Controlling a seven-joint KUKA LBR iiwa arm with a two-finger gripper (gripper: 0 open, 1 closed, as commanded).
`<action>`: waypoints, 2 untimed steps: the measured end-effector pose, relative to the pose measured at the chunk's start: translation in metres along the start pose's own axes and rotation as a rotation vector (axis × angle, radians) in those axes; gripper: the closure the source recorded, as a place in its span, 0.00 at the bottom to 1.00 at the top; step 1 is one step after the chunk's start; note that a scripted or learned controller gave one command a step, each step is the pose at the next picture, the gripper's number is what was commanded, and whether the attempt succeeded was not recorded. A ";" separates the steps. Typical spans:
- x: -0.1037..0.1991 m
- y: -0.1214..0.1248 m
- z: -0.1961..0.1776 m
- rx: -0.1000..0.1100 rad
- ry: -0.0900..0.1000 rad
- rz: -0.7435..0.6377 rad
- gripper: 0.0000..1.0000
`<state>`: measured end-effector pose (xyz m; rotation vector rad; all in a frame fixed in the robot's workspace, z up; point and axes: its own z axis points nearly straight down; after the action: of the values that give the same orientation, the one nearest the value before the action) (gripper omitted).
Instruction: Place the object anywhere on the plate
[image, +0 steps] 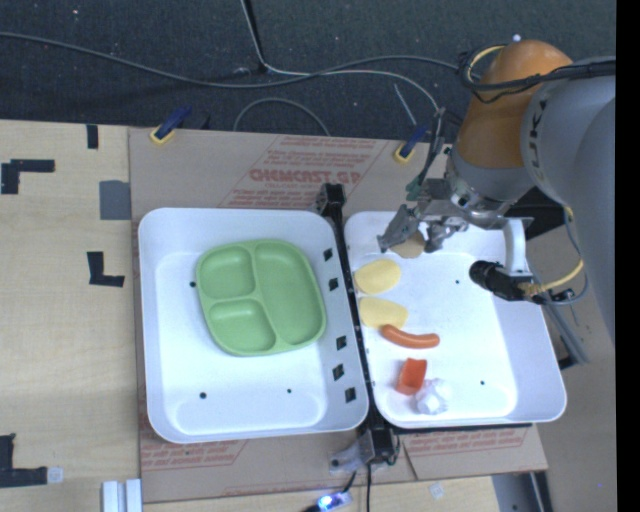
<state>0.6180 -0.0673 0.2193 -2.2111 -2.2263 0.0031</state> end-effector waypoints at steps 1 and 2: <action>0.055 0.008 0.013 0.002 0.000 0.000 1.00; 0.103 0.008 0.015 0.001 -0.001 0.001 1.00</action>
<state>0.6252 0.0354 0.2043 -2.2118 -2.2254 0.0057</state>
